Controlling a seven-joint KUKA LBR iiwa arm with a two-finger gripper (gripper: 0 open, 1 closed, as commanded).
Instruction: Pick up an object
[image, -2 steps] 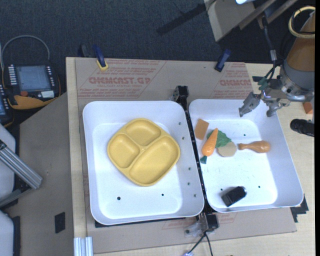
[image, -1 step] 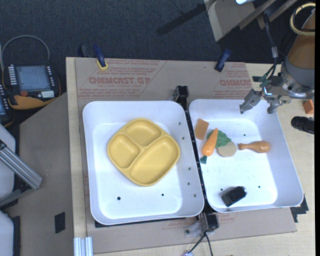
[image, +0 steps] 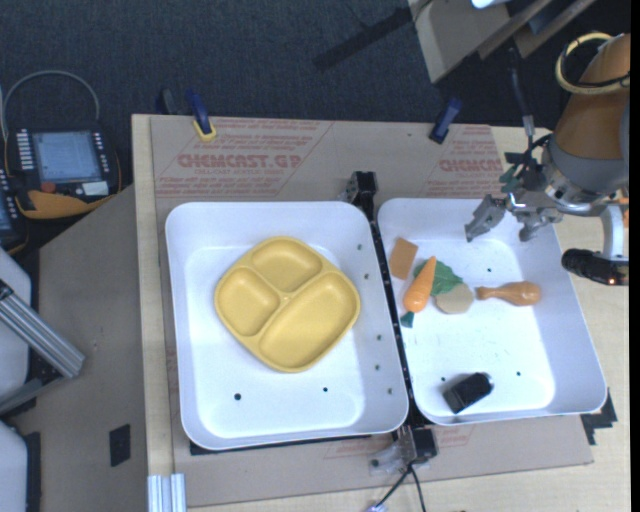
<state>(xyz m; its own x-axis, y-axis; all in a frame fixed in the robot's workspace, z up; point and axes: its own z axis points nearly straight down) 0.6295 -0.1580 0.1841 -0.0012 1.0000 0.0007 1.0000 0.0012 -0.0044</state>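
- My gripper (image: 505, 222) hangs over the upper part of the right bin (image: 570, 350), fingers spread and pinching nothing.
- Objects to choose from lie just below it: an orange carrot (image: 421, 284) resting against a green scrap (image: 443, 276), a tan block (image: 403, 257), a wooden-handled tool (image: 490, 294), and a black piece (image: 467, 391) near the bin's front edge.
- The yellow divided plate (image: 288, 302) sits alone in the left bin (image: 200, 400).
- I judge this the approach step, with nothing lifted yet.
- Next I need to line up over one item, probably the tool or carrot, then descend and close.
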